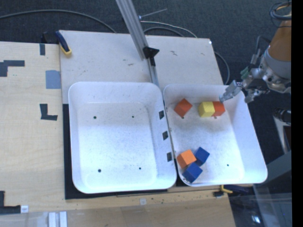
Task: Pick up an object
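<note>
Arm enters from the right, grey with the orange band [282, 40] above the wrist; gripper [238, 91] sits over the upper right rim of the right bin [246, 126], one finger [229, 91] reaching in over the rim toward the blocks, another [249, 94] outside it. Fingers are spread apart with nothing between them — no object held.

Right bin contents: an orange block [182, 107] near the upper left, tilted on its corner; a yellow block [206, 109] to its right, touching a second orange-red block [218, 109] (this pair lies just beside the gripper's inner finger, whether touching it I cannot tell); in the lower left corner a cluster — orange cube [186, 158], blue cube [202, 155] at its right, another blue cube [192, 172] below, all pressed together.

Left bin [113, 136] lies flush against the right one; both rest on the tabletop [28, 126]; a metal rail [132, 22] slants down toward the seam between the bins.
</note>
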`<state>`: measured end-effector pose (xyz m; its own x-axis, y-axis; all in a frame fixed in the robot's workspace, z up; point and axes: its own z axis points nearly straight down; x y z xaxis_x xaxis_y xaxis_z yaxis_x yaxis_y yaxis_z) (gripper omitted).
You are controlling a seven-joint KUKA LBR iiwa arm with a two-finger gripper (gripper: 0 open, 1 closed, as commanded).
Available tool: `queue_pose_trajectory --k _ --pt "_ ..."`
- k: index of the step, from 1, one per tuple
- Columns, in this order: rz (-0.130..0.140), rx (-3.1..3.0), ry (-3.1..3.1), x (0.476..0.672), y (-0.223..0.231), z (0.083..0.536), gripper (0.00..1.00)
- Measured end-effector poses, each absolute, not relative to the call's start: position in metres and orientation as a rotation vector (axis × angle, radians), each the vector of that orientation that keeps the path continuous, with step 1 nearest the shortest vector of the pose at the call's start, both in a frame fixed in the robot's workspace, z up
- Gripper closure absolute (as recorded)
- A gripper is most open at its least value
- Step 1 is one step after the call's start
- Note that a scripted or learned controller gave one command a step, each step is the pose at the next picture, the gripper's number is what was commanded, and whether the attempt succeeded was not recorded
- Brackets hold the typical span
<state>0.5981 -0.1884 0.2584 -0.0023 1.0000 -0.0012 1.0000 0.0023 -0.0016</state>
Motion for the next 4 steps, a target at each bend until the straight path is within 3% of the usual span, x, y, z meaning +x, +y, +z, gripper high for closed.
queue_pose_trajectory --k 1,2,3,4 --pt "0.009 -2.216 -2.219 0.626 -0.209 0.133 0.0" --pt "0.007 -2.215 -2.218 0.6 -0.181 0.088 0.0" --pt "-0.001 -2.219 -2.223 0.619 -0.181 0.092 0.0" --pt "0.073 -2.204 -2.177 0.656 -0.148 0.089 0.0"
